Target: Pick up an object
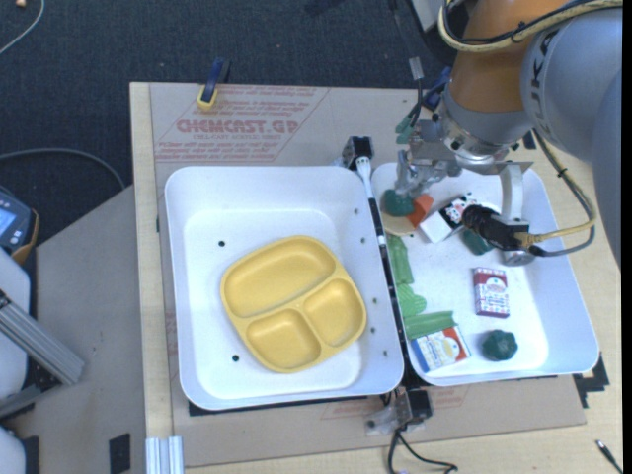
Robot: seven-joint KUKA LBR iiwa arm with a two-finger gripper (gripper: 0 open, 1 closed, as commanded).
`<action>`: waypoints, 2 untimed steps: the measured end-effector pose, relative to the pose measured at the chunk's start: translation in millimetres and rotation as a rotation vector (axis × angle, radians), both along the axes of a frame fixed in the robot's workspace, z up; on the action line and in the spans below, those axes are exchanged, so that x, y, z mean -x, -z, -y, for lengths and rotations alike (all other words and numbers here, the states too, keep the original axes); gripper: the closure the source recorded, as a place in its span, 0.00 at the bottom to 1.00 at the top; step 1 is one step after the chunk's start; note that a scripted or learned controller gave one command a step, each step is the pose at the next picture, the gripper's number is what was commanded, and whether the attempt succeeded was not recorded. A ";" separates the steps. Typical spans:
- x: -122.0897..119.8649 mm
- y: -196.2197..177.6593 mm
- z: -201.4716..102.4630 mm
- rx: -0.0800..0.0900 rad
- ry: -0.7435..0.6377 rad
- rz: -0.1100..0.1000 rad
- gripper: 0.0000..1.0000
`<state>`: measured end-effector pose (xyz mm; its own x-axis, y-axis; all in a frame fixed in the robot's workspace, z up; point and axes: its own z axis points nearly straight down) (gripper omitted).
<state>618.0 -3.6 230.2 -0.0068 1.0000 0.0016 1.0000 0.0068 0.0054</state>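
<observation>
Pincer (413,178) low at the right bin's (565,265) 11 o'clock corner, over a dark green lump (398,203) with an orange piece (424,208) just beside it; whether it grips anything cannot be told. Likely faults: crowded neighbours or the dividing rim spoil the closure. The yellow tray (292,302) lies in the left bin (197,265) at 9 o'clock on the counter (158,126)

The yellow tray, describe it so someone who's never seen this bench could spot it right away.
Of the two white bins, take the left bin, the one away from the arm. The yellow tray lies in its middle, rounded, split into three compartments. Nothing else lies in that bin, while the small items crowd the right bin.
</observation>
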 end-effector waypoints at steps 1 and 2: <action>-17.2 10.8 -53.0 0.000 0.000 -0.002 1.00; -42.5 15.4 -82.6 0.001 0.003 -0.001 1.00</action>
